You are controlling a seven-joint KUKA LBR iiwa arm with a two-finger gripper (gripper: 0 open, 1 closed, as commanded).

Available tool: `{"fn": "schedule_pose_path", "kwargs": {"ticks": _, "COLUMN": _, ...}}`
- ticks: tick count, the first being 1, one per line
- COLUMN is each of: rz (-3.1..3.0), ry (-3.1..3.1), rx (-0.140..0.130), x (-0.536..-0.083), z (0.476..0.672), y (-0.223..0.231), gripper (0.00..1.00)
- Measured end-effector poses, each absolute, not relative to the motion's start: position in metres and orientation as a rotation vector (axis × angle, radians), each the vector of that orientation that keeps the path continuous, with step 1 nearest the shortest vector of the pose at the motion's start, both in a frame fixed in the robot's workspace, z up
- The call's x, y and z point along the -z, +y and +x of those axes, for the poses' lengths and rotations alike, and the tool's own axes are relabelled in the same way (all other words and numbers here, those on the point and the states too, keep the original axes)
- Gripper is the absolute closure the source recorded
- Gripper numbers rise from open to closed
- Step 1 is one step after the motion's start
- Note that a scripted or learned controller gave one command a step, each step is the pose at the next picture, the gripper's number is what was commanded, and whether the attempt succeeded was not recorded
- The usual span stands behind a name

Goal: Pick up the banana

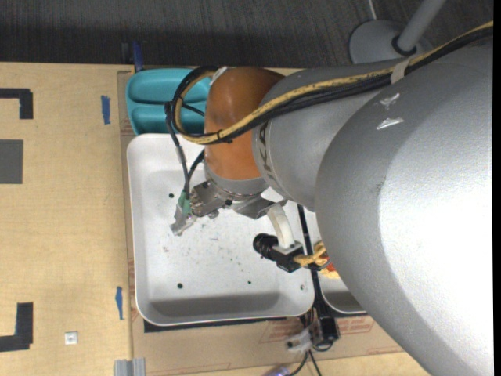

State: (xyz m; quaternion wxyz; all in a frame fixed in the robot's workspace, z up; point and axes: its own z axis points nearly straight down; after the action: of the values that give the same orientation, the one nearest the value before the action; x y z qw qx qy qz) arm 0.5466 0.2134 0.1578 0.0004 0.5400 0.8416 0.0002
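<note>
Nearest the camera is my own arm (407,210) — a broad grey bulk coming in from the right and covering most of the right-hand bin (344,302), of which I can make out just a sliver of white rim low down. A black clamp (275,252) with a bit of orange cable (319,258) hangs beside it.

Further in, the orange band (235,128) above my wrist sits over the left bin (145,233), with black and yellow cables looping around it. Below the band my gripper (182,224) reaches down toward the left bin's floor, near its left-centre. I cannot tell whether it is parted or closed from here, and I see nothing clamped in it.

The bare white floor around the gripper shows a few dark specks and no yellow fruit. The banana I can't find on any part of the bins open to view; if it is there, it most likely lies under my arm, in the covered part of the left bin or in the right one.

So I judge I am at the reach-and-search step, with no pick made. The next move calls for lifting clear so the bins can be seen, then finding the banana before I come down again.

Beyond the bin lies a teal tray (156,96) on the tan bench (63,210) — farthest back, a dark floor.
</note>
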Motion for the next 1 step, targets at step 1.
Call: {"fn": "schedule_pose_path", "kwargs": {"ticks": 1, "rz": 1.690, "ry": 2.647, "rx": -0.001, "x": -0.2674, "z": 0.5016, "y": 0.1379, "gripper": 0.00}}
